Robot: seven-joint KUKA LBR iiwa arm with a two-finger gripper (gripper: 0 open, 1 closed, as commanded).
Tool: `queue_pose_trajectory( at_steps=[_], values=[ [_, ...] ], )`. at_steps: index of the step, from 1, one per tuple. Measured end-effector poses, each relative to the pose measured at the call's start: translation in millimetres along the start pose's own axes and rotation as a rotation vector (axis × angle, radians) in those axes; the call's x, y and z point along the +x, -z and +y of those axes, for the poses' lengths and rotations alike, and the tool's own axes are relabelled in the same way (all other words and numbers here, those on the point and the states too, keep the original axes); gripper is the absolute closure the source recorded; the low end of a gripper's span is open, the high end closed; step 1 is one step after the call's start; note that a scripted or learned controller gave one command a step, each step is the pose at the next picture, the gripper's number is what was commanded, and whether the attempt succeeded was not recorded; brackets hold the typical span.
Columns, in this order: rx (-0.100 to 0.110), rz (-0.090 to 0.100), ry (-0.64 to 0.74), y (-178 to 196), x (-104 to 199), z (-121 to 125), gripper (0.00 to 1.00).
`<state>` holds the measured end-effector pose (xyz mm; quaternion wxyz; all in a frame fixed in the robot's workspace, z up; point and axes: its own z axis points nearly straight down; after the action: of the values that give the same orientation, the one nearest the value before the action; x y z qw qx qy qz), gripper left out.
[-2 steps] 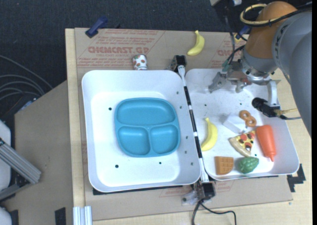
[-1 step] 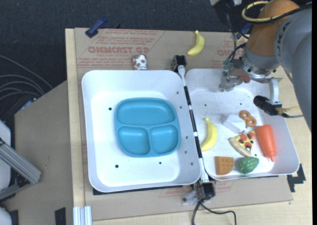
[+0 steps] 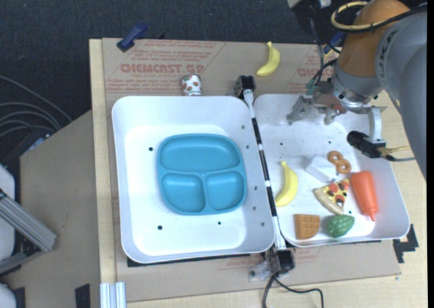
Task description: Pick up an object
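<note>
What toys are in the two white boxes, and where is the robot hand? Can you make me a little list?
left bin: blue divided plate
right bin: banana, pretzel, pizza slice, carrot, waffle, green vegetable
outside the bins: second banana on the board behind them
gripper: over the right bin's far end, holding nothing

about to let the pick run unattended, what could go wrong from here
1. The toys crowd the right white bin's near corner: the pizza slice, orange carrot, pretzel and green broccoli nearly touch, so a grasp may nudge neighbours or catch two.
2. The yellow banana lies by the divider wall, which may block one side of the grasp.
3. The gripper sits at the far end, away from the toys.
</note>
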<state>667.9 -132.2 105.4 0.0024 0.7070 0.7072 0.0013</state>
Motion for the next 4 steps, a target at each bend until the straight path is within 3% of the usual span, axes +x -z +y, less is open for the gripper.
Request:
queue_pose_trajectory(
  at_steps=[1,2,3,4],
  values=[
    [0.009,0.003,0.001,-21,25,-2,0.0],
    [0.006,0.002,0.001,-10,25,-1,1.0],
    [0.007,0.002,0.001,-10,25,-1,0.0],
    [0.004,0.003,0.001,0,25,0,1.0]
  ],
)
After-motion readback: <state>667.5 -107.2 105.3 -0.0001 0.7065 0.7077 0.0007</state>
